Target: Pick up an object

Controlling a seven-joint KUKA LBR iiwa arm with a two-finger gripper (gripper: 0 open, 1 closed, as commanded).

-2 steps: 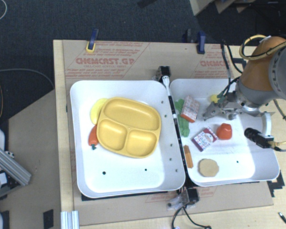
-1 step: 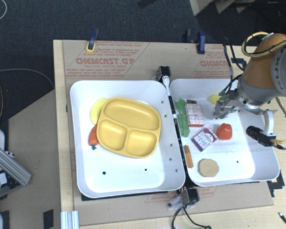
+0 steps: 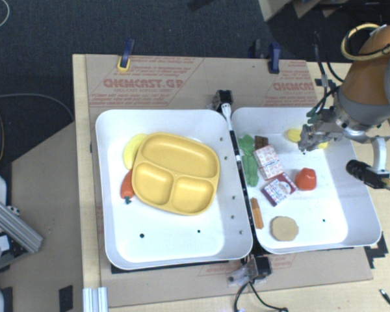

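The arm (image 3: 370, 77) reaches in from the right, and its gripper (image 3: 310, 138) hangs low over the far part of the right bin (image 3: 357, 229). Whether the jaws are wide or narrow cannot be told; nothing shows between them.

A yellow piece (image 3: 294, 135) lies just beside the gripper on its left, partly hidden by it. Nearer the middle of that bin sits a red tomato (image 3: 305, 179), with two small packets close by on its left: one (image 3: 267, 160) higher, one (image 3: 278, 188) lower and tilted. A brown block (image 3: 261, 142) lies above the upper packet. A green vegetable (image 3: 249, 160) runs along the bin's left wall, and an orange carrot (image 3: 256, 212) lies below it by the same wall. A round tan cookie (image 3: 284, 228) rests toward the near edge.

In the left bin (image 3: 175, 249) a yellow tray (image 3: 175, 173) with three compartments lies tilted. A banana (image 3: 132, 149) pokes out from under its upper left side, and a red pepper (image 3: 127, 186) lies touching its left edge.

Both bins stand side by side on a board-covered surface (image 3: 182, 77), with a yellow clamp (image 3: 125, 58) and a blue clamp (image 3: 273, 56) at its far edge.
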